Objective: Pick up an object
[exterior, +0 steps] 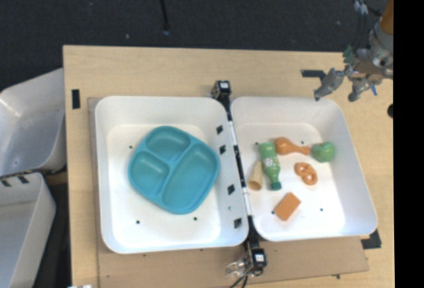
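Note:
The right bin (pixel 334 114) holds several small items: a green bottle (pixel 269 165), an orange drumstick-shaped piece (pixel 292 146), a green round piece (pixel 323 151), an orange pretzel (pixel 305 173), an orange block (pixel 287 206) and a tan cone (pixel 255 178). My gripper (pixel 340 89) hangs above the bench just beyond the right bin's far right corner, well away from all of them. Its two fingers stand apart with nothing between them.
The left bin (pixel 112 128) contains a teal divided plate (pixel 174 169). A black-clipped divider (pixel 232 154) runs between the two bins. Bare wooden bench (pixel 165 71) lies behind the bins, and white containers (pixel 26 121) stand off the bench at left.

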You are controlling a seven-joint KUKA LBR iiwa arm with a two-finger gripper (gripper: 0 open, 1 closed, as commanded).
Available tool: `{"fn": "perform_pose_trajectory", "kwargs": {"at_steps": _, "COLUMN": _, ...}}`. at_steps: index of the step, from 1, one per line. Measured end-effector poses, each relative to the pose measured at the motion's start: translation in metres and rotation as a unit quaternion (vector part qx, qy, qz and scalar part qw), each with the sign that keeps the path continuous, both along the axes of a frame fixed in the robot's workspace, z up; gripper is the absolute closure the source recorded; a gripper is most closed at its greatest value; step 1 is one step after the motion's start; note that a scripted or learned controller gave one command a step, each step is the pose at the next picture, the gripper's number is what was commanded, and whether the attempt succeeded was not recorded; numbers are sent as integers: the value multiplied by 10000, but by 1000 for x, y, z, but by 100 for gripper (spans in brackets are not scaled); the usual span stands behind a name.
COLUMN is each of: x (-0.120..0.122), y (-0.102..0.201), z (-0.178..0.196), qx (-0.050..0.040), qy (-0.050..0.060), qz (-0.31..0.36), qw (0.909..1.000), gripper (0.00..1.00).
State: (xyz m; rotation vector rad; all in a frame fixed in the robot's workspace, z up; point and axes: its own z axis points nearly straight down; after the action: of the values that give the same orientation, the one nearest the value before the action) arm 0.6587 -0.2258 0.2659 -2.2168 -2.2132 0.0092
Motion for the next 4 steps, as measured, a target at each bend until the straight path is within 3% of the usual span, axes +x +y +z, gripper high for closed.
{"fn": "perform_pose_trajectory", "kwargs": {"at_steps": 1, "x": 2, "y": 1, "z": 7, "qx": -15, "qy": -51, "qz": 17, "qw": 10000, "gripper": 0}}
{"fn": "perform_pose_trajectory", "kwargs": {"at_steps": 4, "x": 1, "y": 7, "z": -170, "qx": -20, "qy": -25, "qz": 28, "qw": 10000, "gripper": 0}}
